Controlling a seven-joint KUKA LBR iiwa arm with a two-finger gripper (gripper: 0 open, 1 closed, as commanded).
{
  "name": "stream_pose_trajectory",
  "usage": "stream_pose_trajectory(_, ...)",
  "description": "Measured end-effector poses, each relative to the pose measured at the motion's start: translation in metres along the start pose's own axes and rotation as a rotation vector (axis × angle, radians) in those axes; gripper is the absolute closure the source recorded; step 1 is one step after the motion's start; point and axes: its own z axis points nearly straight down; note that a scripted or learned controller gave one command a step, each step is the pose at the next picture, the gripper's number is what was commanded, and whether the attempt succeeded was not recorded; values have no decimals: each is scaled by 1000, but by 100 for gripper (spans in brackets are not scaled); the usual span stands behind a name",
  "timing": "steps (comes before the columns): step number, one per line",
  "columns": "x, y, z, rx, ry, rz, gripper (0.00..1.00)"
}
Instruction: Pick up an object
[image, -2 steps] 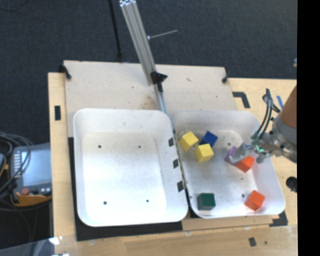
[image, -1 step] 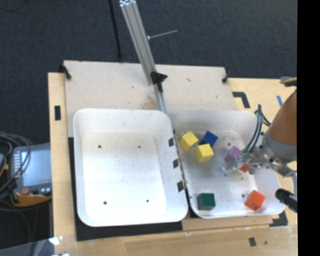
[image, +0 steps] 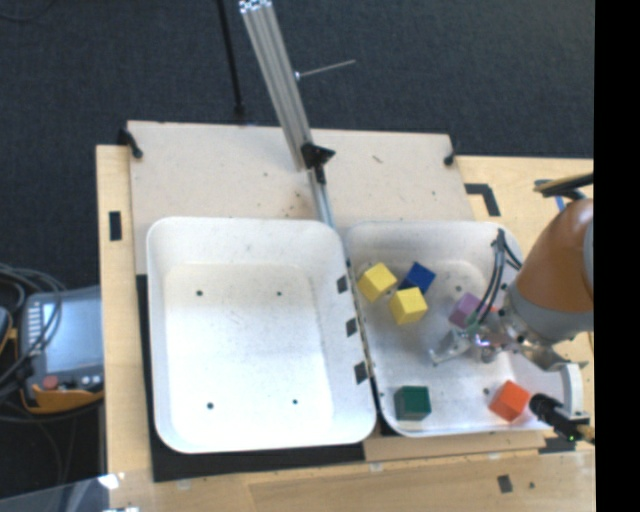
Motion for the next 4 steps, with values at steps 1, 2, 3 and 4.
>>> stream_pose_trajectory(1,-2,1,18,-6,-2,1,0)
stream_pose_trajectory(2,-3,2,6,-11,-1,9,100)
stream_pose_trajectory(3,0,11,-54,-12,-2,-8,100)
stream_pose_trajectory(4,-1,13,-94,-11,-1,-9,100)
